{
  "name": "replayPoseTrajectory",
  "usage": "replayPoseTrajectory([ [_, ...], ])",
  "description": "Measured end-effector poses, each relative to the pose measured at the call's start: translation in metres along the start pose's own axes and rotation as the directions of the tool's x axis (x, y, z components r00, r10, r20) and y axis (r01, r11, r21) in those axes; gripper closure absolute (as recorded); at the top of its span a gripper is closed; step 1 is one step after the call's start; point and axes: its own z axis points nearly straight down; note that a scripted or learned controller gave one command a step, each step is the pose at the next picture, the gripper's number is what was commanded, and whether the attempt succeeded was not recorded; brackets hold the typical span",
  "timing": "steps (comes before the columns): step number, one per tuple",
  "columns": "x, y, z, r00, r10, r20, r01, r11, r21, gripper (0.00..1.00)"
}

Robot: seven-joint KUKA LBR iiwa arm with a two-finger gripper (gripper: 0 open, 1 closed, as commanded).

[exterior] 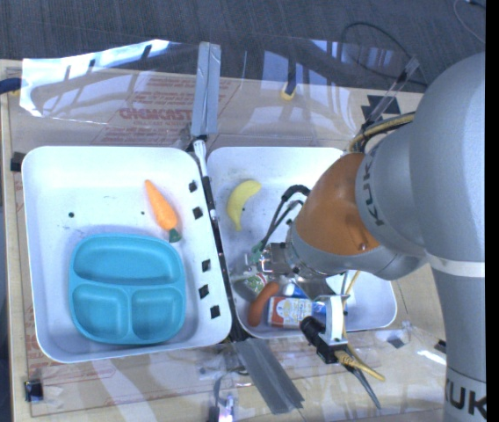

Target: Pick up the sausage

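Note:
The sausage (263,300), reddish-brown and short, lies at a slant near the front left corner of the right bin (232,161). Its right end rests against a small red-and-white carton (304,311). My gripper (270,264) hangs just above and behind the sausage, under the arm's orange band, low over the bin floor. The wrist and its cables hide much of the gripper's tip, and I see nothing clearly held in it.
A yellow banana (242,200) lies at the back of the right bin. A small green item (253,281) sits beside the gripper. The left bin (47,174) holds an orange carrot (162,207) and a blue divided tray (129,288).

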Motion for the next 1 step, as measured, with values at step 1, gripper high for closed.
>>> replayPoseTrajectory([
  [1,0.0074,-0.0008,-0.0067,1.0,-0.018,-0.011,0.018,1.0,0.011,1.0],
])
